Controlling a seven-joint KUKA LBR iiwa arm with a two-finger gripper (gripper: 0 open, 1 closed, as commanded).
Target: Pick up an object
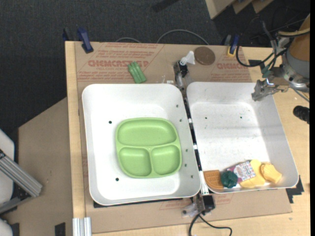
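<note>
The claw (260, 90) hangs over the right bin's (231, 132) far right corner, nothing visibly in it; open or clenched, I cannot tell. The toys (243, 175) sit huddled in that bin's near corner, well apart from it. A green tray (147, 146) lies in the left bin (98, 132). This looks like the approach step: next comes a swing toward the pile and a descent.
</note>
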